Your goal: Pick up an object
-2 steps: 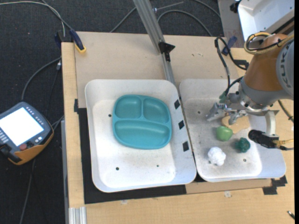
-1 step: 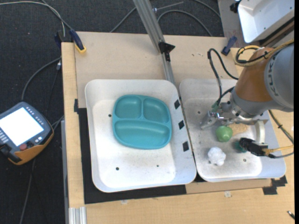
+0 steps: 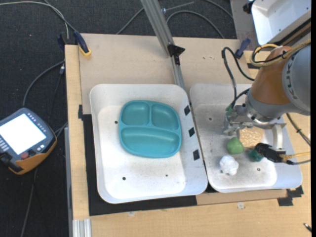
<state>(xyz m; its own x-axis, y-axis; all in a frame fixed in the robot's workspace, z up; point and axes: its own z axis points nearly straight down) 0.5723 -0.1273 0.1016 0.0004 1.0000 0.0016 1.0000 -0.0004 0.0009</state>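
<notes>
Your arm (image 3: 276, 85) stands highest and so nearest the lens, reaching in from the right with its orange band above the right bin. Under it lies the bench (image 3: 128, 58), and on that the two white bins sit side by side. The left bin (image 3: 106, 181) bears a teal divided plate (image 3: 149, 129); the right bin (image 3: 212, 132) holds the small things.

The gripper (image 3: 233, 130) hangs low over the middle of the right bin. From this angle you cannot tell how wide the claw stands, and you can see no thing caught in it. A tan speckled pad (image 3: 250, 136) lies just beside it, partly under the wrist. The green ball (image 3: 235, 145), likely your pick, sits just in front of the gripper, touching or nearly touching the pad. Nearer the front rim are a white crumpled wad (image 3: 228, 165) and a small dark-green piece (image 3: 255, 155).

To grasp well, centre over the ball before you go down, since a round thing tends to squirt sideways if pinched off-centre. Keep clear of the pad so it isn't caught too.
</notes>
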